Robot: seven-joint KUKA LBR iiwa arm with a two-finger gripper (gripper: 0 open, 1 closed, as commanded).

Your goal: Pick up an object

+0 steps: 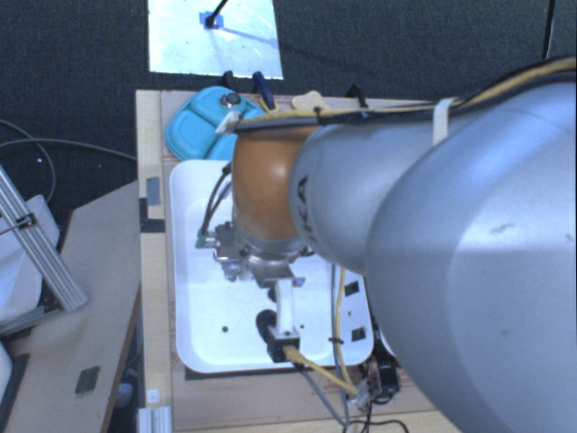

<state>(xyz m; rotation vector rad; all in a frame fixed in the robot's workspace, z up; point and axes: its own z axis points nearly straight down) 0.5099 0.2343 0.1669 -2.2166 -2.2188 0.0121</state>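
Observation:
My gripper (245, 267) hangs below the orange band of the arm (263, 188), low over the middle of the nearer white bin (203, 336). The wrist hides what is beneath it, and I see no object in its grasp. A light blue, rounded object (196, 130) lies in the farther bin at the top. Behind it are a dark blue piece (263, 88) and a pale cream piece (306, 102). The arm's grey bulk covers the right of both bins.
The bench's wooden edge (153, 269) runs down the left of the bins. An aluminium rail (41, 246) leans over a grey table at far left. A shiny sheet (212, 25) lies beyond the bench at the top.

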